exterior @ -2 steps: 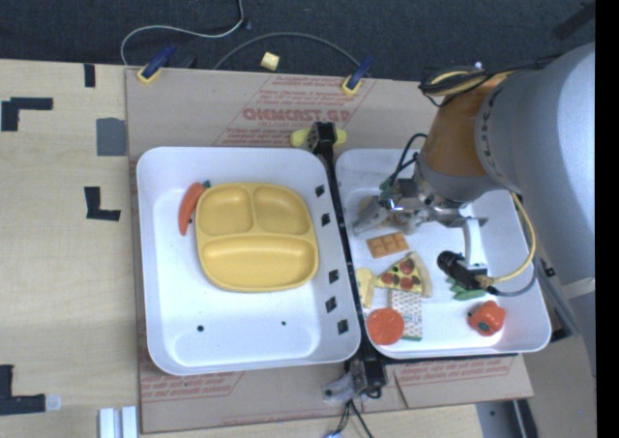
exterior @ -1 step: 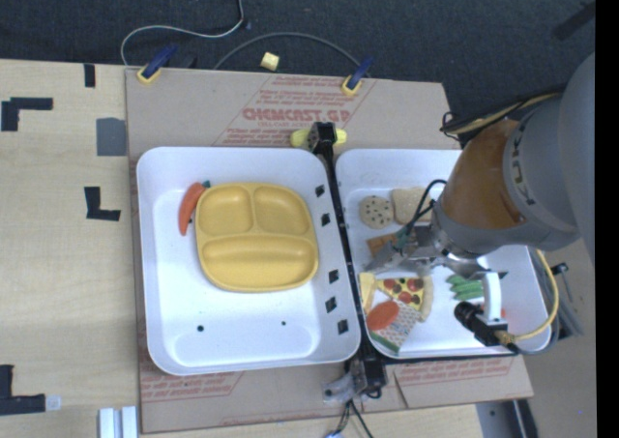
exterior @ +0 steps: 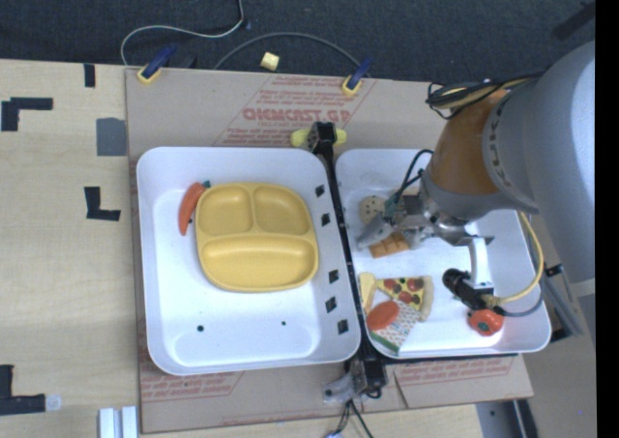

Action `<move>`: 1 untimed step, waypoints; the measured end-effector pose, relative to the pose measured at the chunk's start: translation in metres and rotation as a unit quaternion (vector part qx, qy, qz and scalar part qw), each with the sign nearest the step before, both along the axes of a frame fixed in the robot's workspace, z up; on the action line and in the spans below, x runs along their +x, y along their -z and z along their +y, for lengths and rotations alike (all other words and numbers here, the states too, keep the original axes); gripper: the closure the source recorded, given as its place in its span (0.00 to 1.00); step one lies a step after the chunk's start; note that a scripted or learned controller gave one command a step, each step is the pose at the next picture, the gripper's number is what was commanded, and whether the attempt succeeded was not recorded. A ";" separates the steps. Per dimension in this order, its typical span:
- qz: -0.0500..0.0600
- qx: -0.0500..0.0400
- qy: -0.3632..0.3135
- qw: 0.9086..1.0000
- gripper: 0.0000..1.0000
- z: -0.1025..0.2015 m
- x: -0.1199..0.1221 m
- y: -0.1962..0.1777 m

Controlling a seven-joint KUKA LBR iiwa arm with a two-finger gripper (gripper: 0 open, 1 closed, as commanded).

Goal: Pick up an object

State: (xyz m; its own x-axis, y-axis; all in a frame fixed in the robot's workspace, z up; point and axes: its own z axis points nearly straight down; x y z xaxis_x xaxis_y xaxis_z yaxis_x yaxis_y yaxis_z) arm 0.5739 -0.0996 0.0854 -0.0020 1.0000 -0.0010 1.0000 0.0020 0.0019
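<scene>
The gripper (exterior: 384, 230) reaches into the right bin (exterior: 513, 335) with fingers parted around an orange wedge-shaped piece (exterior: 390, 247), left of a toy pizza slice (exterior: 404, 289).

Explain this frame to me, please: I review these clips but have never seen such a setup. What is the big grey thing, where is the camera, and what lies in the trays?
The big grey shape with the orange band is a robot arm, reaching in from the right. A single fixed camera looks down at a slant on a bench bearing two shallow white bins.

The left bin holds a yellow divided plate with a toy carrot lying beside it.

The arm's gripper is low in the right bin, by a small orange piece and a beige cookie-like piece. Whether anything is held cannot be told from here. Nearer the front lie a toy pizza slice, a red piece on a patterned card and a red-orange toy.
</scene>
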 end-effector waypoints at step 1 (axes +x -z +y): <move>0.000 0.000 0.000 1.000 0.00 0.006 0.027 0.000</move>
